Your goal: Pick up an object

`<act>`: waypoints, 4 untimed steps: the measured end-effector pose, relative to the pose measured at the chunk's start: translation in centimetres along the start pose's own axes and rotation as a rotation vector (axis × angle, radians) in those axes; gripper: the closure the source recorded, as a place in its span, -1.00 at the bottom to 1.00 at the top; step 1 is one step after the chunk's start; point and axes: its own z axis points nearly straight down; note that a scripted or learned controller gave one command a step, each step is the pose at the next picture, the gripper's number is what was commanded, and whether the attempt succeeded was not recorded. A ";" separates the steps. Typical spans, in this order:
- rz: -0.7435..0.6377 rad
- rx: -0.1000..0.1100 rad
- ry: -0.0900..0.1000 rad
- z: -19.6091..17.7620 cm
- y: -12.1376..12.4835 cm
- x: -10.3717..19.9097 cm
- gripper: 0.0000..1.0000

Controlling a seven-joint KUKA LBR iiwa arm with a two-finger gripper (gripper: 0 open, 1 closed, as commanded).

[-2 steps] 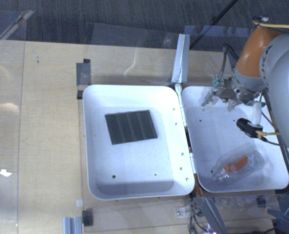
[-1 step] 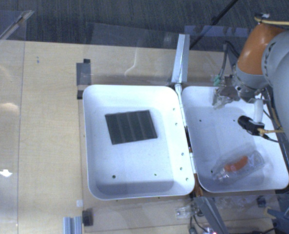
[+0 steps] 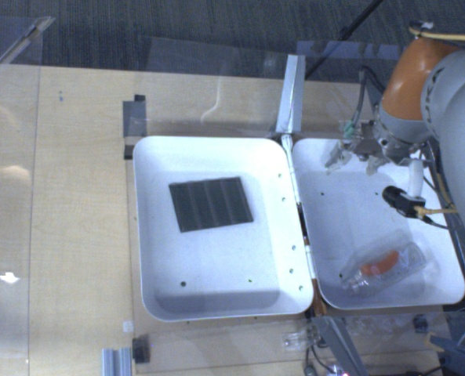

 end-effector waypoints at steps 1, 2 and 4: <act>0.165 0.004 0.000 -3.3 0.0 -6.6 -1.00; 0.355 0.005 -0.001 -0.1 2.4 -6.9 -1.00; 0.064 0.003 0.002 -7.5 -6.3 -6.5 -1.00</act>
